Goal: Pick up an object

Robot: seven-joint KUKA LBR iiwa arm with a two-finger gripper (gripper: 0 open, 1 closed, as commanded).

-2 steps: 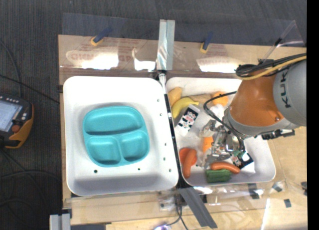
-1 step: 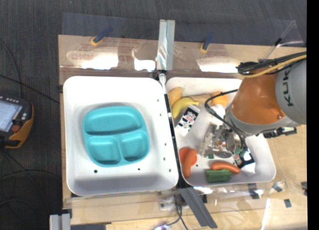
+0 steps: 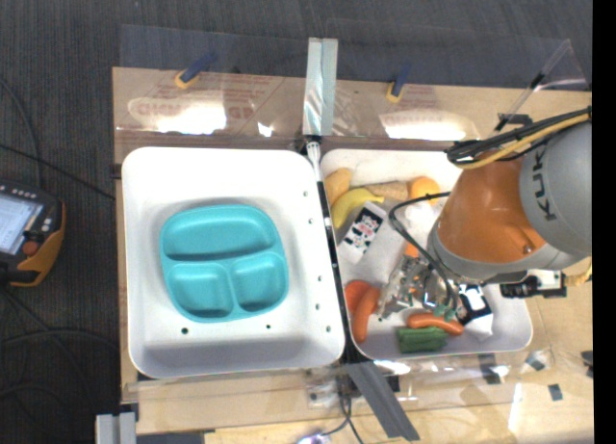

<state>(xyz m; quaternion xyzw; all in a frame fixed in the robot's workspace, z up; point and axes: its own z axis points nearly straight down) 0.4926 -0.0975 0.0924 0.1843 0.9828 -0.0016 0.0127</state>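
Lying nearest in the right bin (image 3: 510, 334) are one green vegetable (image 3: 421, 339), one carrot (image 3: 435, 321) and one red-orange piece (image 3: 360, 305). Just above them the gripper (image 3: 412, 290) hangs low among the clutter; whether its fingers are apart or together cannot be told. Farther back sit one banana (image 3: 351, 204), one printed card (image 3: 363, 230) and one orange (image 3: 423, 188). One teal tray (image 3: 224, 259) fills the left bin (image 3: 144, 240).
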